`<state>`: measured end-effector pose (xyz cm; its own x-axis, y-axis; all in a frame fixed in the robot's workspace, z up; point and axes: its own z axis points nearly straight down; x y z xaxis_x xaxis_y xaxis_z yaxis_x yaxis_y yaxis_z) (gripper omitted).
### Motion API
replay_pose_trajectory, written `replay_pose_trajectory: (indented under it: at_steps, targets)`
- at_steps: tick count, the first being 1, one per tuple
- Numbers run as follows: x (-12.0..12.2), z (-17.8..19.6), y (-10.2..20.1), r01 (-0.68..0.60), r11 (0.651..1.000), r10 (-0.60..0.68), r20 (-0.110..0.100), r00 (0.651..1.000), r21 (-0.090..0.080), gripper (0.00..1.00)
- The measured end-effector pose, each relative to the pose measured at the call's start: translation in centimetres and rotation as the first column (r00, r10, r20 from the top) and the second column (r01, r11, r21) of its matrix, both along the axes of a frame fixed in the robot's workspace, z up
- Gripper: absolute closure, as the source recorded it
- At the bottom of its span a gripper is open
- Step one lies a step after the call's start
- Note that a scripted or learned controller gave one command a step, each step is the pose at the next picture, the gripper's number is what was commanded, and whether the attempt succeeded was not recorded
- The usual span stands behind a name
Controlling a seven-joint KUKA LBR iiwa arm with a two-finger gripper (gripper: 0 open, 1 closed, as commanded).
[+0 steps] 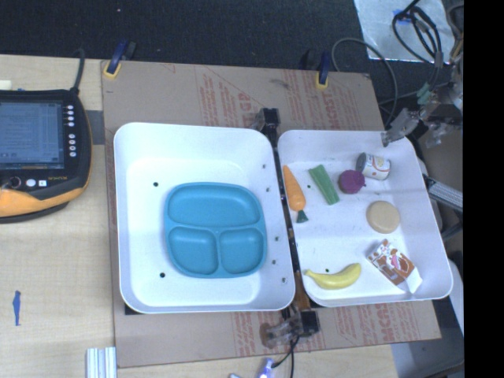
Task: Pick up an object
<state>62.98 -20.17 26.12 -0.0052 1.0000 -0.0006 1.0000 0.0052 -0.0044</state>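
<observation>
Objects for picking all lie in your right bin (438, 235): a carrot (294, 189) by the left wall, a green block (323, 185), a purple ball (351, 182), a small can (376, 166), a tan disc (383, 216), a banana (334, 276) and a carton (394, 264). Your gripper (396, 128) sits at the bin's far right corner, just beyond the can and well apart from the banana; whether it is apart or together you cannot tell. The carrot runs far to near, green tip near. The block runs the same way, slightly slanted. The banana lies left to right along the near wall. The carton slants toward the near right corner. Bare floor opens in the bin's middle, between carrot and disc. The left bin (134, 219) holds a blue tray (215, 229).
</observation>
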Motion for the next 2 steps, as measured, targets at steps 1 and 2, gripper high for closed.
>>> replay_pose_trajectory:
  at_steps: [1,2]
  targets:
    - [0.1,-16.7,3.8,-0.001,1.0,0.001,0.001,1.0,0.0,0.0]
    - [0.1,-15.6,3.7,-0.003,1.0,0.003,0.0,1.0,0.0,1.0]
